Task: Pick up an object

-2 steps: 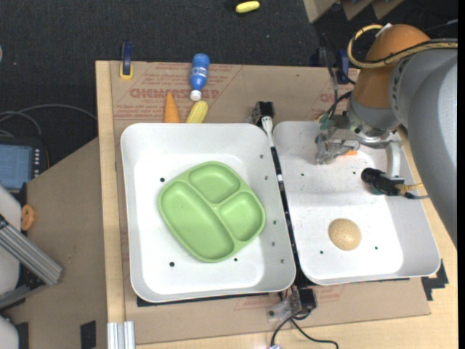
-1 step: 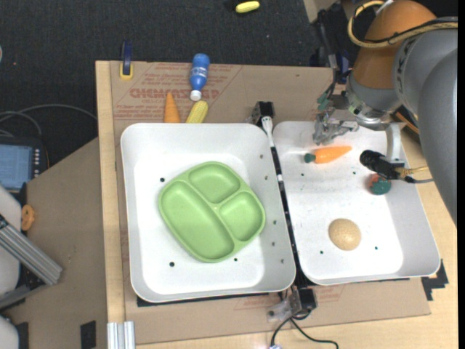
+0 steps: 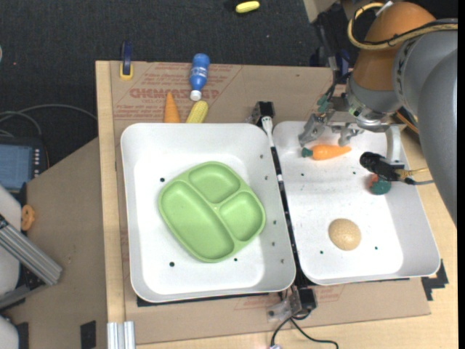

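With the end effector (image 3: 333, 127) spread open just above the toy carrot (image 3: 328, 151), which lies in the right bin (image 3: 407, 238) up near its far rim, a sound pick would likely mean lowering straight so the fingers straddle the carrot's narrow width before closing.

hand (image 3: 328, 131) above carrot (image 3: 328, 151), right bin (image 3: 407, 224), green plate (image 3: 211, 211) left

Faint red print on the brown board (image 3: 240, 78) behind the bins seems to read "CHEMGLASS", mostly blurred.
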{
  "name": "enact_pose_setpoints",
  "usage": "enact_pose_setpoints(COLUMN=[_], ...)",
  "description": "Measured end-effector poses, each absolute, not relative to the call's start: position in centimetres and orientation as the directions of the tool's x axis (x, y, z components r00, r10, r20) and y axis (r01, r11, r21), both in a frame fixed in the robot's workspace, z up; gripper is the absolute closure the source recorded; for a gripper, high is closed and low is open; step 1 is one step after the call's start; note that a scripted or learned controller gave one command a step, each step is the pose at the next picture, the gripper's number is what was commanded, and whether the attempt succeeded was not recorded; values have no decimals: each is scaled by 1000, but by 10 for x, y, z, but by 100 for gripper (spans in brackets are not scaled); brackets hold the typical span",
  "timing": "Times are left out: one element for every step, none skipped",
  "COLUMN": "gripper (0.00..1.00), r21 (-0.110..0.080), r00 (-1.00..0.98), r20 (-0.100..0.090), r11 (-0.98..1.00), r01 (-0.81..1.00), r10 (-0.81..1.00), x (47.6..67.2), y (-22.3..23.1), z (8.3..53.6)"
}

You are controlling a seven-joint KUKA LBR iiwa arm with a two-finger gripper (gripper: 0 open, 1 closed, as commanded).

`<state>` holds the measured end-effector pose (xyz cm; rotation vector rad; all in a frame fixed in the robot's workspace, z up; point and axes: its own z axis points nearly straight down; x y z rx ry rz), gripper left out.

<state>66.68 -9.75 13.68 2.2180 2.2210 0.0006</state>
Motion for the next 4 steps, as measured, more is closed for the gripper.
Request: enact_pose_setpoints(gripper=[0,0,0,0], r21=[-7,-22,-11,-11], r00=[4,-2,0,0], r20=[2,3,-1,-1], r11=[-4,2,0,0], r01=[1000,1000,1000,1000], r10=[1000,1000,1000,1000], x=[656,662,664,664], y=[-148,-148,-148,-148], z=[82,82,96,95])
